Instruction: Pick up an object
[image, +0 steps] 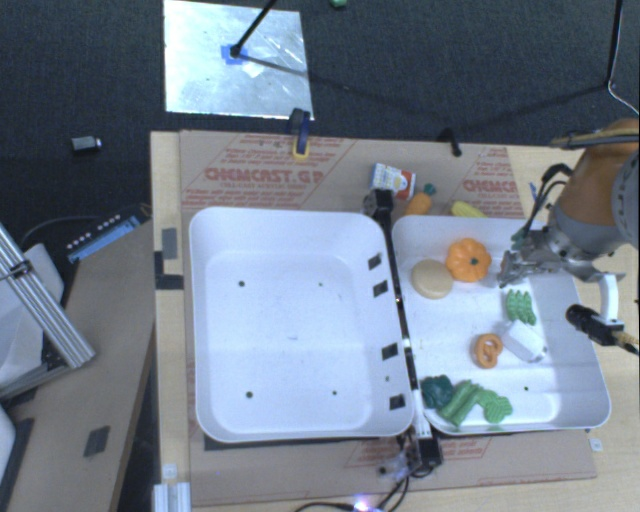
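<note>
In the right shallow white bin: a small orange toy pumpkin with a green stem, near the bin's far left part. Touching its left lower side, a round beige disc, bun-like. Further toward the middle, a small green ridged piece, and just below it a white block-shaped item, tilted. Left of that block, an orange-brown ring shaped like a pretzel. Along the near edge, a cluster of green plastic vegetables — dark leafy piece at left, lighter pods at right, all touching or overlapping.

Over the far right part of the same bin, the grey two-finger gripper, just right of the pumpkin and above the ridged green piece; nothing visibly clamped between the fingers. Jaws apart or together — cannot tell at this slant. Behind it, the grey arm with the orange band, entering from the right.

Beside it on the left, the other white bin, joined by black clips at the shared rim. Under both, a brown cardboard sheet with red lettering. On the cardboard beyond the bins, a few small coloured toys. Further back on the dark floor, a shiny metal plate.
</note>
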